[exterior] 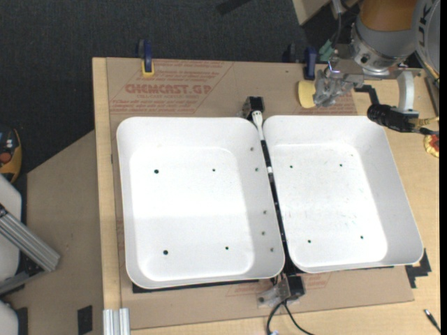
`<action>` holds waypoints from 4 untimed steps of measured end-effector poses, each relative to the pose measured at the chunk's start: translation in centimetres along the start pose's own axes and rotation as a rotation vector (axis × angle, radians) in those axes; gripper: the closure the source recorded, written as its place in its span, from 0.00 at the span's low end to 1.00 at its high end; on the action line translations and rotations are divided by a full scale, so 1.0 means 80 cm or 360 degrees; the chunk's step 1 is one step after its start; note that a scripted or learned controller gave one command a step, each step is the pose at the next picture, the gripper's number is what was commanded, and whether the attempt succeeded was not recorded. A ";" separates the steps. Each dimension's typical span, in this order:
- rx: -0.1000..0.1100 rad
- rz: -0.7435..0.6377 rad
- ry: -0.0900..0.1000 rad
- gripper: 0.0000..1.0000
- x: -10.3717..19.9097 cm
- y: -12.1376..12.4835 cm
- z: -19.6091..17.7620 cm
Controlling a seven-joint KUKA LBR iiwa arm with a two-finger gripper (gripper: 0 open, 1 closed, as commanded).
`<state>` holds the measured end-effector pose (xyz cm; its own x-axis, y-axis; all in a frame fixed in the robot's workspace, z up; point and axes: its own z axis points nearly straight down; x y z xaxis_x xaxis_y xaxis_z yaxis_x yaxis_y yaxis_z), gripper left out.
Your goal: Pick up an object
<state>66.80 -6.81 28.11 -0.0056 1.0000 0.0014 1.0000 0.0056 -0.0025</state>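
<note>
Left of the right bin [398, 187], nearest the camera, the left bin [124, 187] lies against it; both floors show only small dark dots. Beyond the right bin's far rim, on the bare board [209, 89], lies a yellow object [304, 94] – the only candidate in sight. The gripper [327, 95] hangs just beside it, on its right, perhaps touching. To do the pick well, the arm would likely need to shift a little left and centre over the object before descending – a grip from this offset would probably clip its edge. How far the gripper is open cannot be told; nothing is visibly held.
</note>
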 end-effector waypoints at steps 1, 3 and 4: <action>0.0002 0.0010 -0.0001 1.00 0.005 -0.051 -0.044; -0.0031 0.0001 -0.0001 1.00 0.118 -0.035 -0.123; -0.0001 0.0006 -0.0002 1.00 0.153 0.000 -0.025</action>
<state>66.71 5.44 30.16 -0.0017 1.0000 0.0002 1.0000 0.0017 -0.0020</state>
